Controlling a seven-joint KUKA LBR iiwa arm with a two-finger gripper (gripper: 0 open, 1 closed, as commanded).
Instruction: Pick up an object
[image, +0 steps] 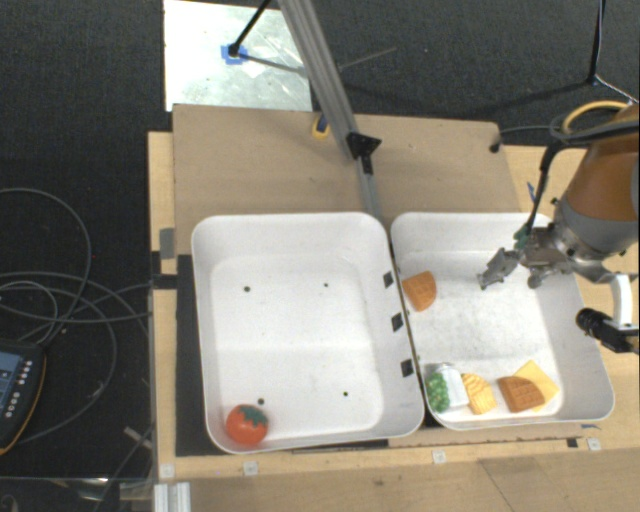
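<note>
Arm (600, 185) entering from the right, wrist bent down over the right bin (590, 400) — gripper (515, 272) above the floor, fingers spread, nothing between them. Orange piece (420, 291) lies near its left wall; tomato (246, 424) in the left bin (290, 225).

Two white bins are being carried side by side by the table (260, 160), their inner rims touching. The left bin (290, 235) is lying toward the table's front left, the right bin (470, 228) toward its front right. Bare brown tabletop is being left exposed behind both bins.
</note>
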